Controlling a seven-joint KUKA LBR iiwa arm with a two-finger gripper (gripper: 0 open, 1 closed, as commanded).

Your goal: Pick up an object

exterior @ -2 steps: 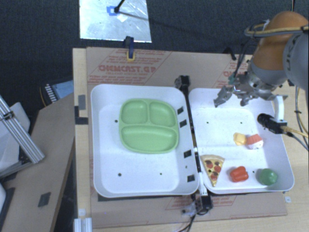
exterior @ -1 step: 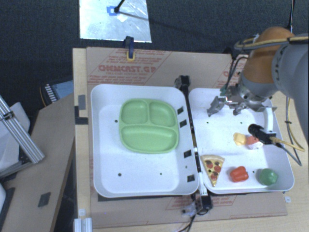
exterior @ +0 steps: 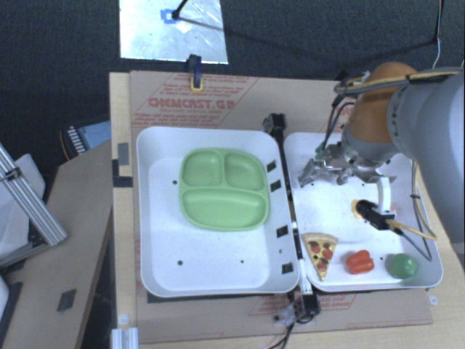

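- Brown board (exterior: 243,93) at the bench's far edge reads "CHEMCAST GP" (exterior: 190,102).
- Gripper (exterior: 314,171) above right bin's (exterior: 330,213) far-left corner; grip state cannot be told.

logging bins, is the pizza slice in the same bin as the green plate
No, the pizza slice lies by the red pepper in the right bin; the green plate sits in the left bin.

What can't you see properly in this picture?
In the camera view:
1. The far right corner of the right bin is covered by the arm.
2. The arm itself is cut off by the picture's right edge.
3. The round green thing is too small and blurry to say what it is.
4. The bin floor under the gripper is hidden by it.
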